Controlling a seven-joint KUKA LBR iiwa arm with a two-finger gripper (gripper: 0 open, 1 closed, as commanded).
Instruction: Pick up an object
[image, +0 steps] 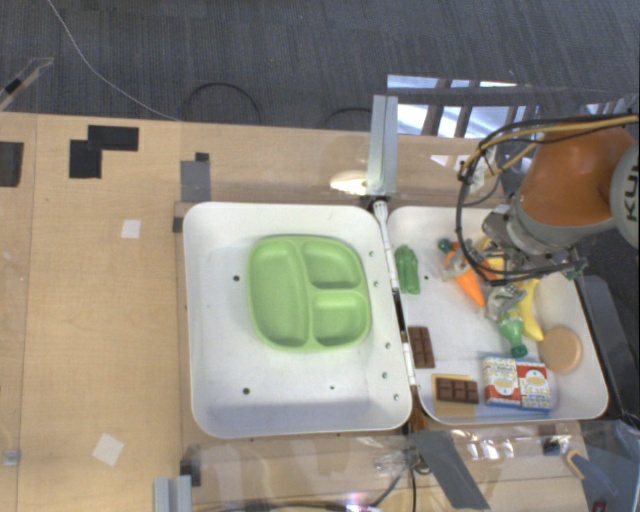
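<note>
In the camera view, the gripper (507, 300) hangs low over the right bin (430, 225), in a cluster of toy food near its far right side: an orange carrot (470, 287) just left, a yellow banana (530, 310) just right. Whether it grips anything, I cannot tell. A green plate (305, 292) fills the left bin (215, 330).

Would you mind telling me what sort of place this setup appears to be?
Probably a robotics lab bench for pick-and-place trials: a KUKA arm reaches over two white bins, one holding toy food like a carrot and the other a green divided plate.
</note>
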